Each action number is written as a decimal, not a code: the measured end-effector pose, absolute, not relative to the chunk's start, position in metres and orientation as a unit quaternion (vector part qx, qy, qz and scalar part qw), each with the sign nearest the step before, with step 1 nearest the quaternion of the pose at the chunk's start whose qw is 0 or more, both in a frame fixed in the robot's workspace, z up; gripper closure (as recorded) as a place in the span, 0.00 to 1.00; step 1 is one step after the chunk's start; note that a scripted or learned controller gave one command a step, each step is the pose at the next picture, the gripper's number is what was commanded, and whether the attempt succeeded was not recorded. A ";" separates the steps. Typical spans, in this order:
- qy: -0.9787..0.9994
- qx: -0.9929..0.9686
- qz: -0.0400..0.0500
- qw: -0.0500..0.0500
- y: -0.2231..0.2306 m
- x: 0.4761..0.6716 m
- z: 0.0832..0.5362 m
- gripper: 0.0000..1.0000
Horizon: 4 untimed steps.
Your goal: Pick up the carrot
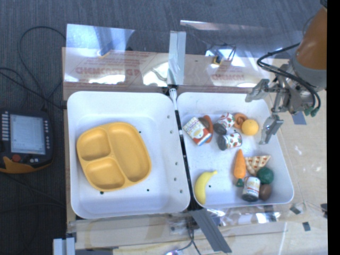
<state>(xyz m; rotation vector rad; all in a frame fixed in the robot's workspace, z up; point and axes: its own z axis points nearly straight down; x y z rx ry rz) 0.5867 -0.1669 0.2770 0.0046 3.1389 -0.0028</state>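
Note:
The carrot (239, 164) is a short orange cone with a green stub. It lies in the lower middle of the right bin (281, 198), pointing up the view. It is touching a pizza slice (257, 163) on its right. My gripper (264, 111) hovers over the bin's upper right corner, well above and to the right of the carrot. It is open, with one finger (255, 92) splayed to the left and the other finger (270, 129) pointing down. Nothing sits between them.
Crowded around the carrot are a yellow ball (249, 127), two small cans (229, 132), a snack packet (195, 130), a banana (203, 185), a green broccoli piece (265, 175) and a small bottle (251, 188). The left bin (85, 102) holds a yellow divided plate (112, 155).

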 end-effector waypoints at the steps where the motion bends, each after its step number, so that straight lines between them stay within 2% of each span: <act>1: 0.999 0.050 0.001 -0.004 -0.178 0.538 0.167 0.00; 2: 1.000 -0.011 -0.002 0.005 -0.145 0.525 0.089 0.00; 3: 1.000 -0.012 -0.004 0.012 -0.145 0.529 0.102 1.00; 4: 1.000 0.025 -0.001 0.004 -0.128 0.522 0.169 1.00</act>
